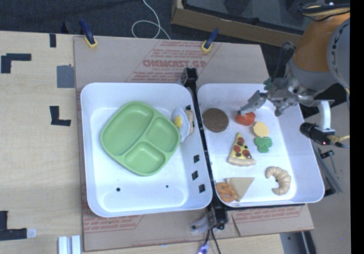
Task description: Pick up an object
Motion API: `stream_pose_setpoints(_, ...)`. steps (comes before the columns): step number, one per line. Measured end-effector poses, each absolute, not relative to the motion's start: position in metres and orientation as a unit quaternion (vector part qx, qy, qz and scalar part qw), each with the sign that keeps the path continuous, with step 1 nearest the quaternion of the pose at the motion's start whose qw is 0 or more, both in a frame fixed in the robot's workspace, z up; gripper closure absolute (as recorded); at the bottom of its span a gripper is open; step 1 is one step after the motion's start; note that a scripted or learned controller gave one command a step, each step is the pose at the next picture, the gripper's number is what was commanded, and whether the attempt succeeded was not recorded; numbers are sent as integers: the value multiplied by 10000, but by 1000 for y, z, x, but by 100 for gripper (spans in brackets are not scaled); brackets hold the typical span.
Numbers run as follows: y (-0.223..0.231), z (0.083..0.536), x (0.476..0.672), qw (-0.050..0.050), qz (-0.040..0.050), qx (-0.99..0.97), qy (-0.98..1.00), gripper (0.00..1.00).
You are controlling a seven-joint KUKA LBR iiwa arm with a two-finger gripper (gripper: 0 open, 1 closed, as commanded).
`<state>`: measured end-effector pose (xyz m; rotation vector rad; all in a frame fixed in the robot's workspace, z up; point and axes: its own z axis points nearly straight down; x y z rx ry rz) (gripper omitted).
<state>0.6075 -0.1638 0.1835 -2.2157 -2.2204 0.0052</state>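
Cardboard-topped bench (170,62) bearing two white bins, gripper (263,105) spread wide just above a small red toy piece (245,118) beside the brown cookie (215,120) in the right bin (301,150): probably light, rigid, slippery plastic, best pinched across its narrow sides.

pincer (263,105) above right bin (304,159) | red toy (245,118) beneath | green plate (140,138) in left bin (91,133)

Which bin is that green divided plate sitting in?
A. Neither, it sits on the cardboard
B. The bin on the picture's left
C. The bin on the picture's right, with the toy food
B: the green divided plate lies inside the left bin, while the pizza slice and croissant lie in the right bin.
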Motion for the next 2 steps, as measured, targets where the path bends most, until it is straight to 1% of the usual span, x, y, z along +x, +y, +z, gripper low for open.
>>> stream_pose_setpoints(1,-151,80,570,-14,12,-7066,-7076,0)
stream_pose_setpoints(2,-109,82,626,3,1,-7048,-7094,0)
